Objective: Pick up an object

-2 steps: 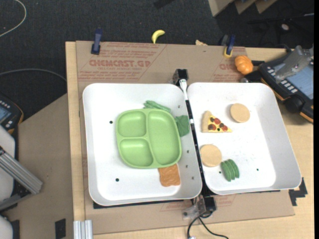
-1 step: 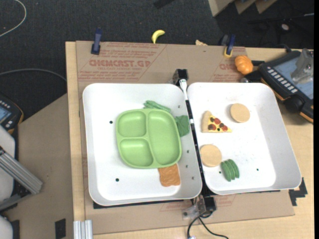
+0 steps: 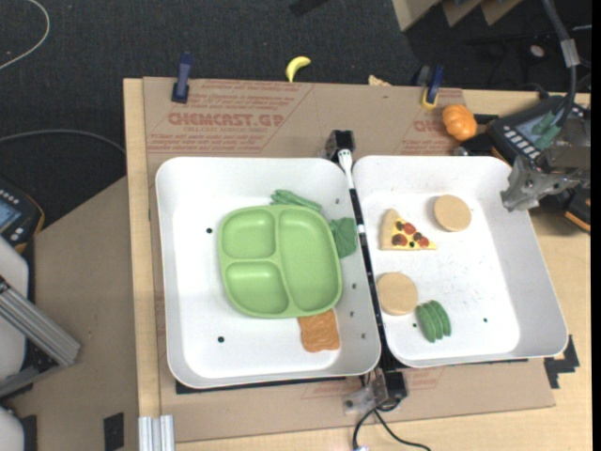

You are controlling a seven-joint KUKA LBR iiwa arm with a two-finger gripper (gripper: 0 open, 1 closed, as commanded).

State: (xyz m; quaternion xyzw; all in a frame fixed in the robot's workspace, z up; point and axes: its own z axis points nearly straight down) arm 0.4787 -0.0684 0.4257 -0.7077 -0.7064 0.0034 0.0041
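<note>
Two shallow white bins are set side by side on a brown cardboard sheet [image 3: 235, 116] printed with red lettering, which is clamped at its far edge by two blue clips [image 3: 181, 79].

In the left bin [image 3: 183, 252], a smooth, glossy moulded tray with rounded corners, a light green compartment plate [image 3: 279, 260] is seen lying flat; three recessed sections are moulded into it (two smaller ones on its left, one long one on its right). Darker green leafy pieces [image 3: 346, 236] with crinkled edges are tucked partly under the plate's far and right rim. An orange, roughly rectangular toast-like slice [image 3: 320, 332] with a grainy face is partly covered by the plate's near edge.

In the right bin [image 3: 526, 289], a triangular pizza slice [image 3: 404, 231] with a pale crust and red round toppings lies near the dividing rims. A flat, round, tan cookie-like disc [image 3: 397, 292] is placed nearer the camera, and just beside it, nearly touching, a ribbed dark green bean-pod piece [image 3: 433, 319] is found. A second tan disc [image 3: 453, 212] lies to the right of the pizza slice.

Beyond the bins, a small yellow banana [image 3: 298, 66] rests on the dark floor mat and a round orange fruit [image 3: 459, 120] sits on the cardboard.

The gripper [image 3: 526, 194], of grey metal, is positioned over the right bin's far right rim; nothing is seen between its fingers, and whether they are spread or pressed together cannot be told.
</note>
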